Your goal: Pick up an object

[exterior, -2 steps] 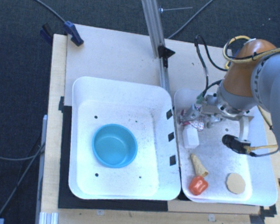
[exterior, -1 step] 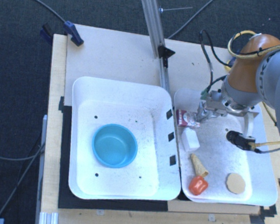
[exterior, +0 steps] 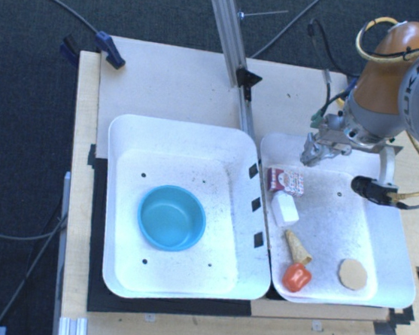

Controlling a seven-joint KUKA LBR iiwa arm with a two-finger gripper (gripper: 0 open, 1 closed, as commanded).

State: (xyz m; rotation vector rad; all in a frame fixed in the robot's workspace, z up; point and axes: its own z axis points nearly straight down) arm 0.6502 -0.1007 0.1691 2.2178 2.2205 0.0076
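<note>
claw point(exterior: 315, 155): above far edge of right bin point(exterior: 392, 288), finger state cannot tell, nothing seen held | 5 objects lie in right bin, nearest the red-and-white packet point(exterior: 286, 181) | progress: pick not yet done; descent, grasp, lift remain

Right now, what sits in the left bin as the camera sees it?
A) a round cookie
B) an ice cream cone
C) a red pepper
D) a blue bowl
D: the blue bowl stands alone in the left bin, while the red, cone-shaped and round tan items all lie in the right bin.
</note>
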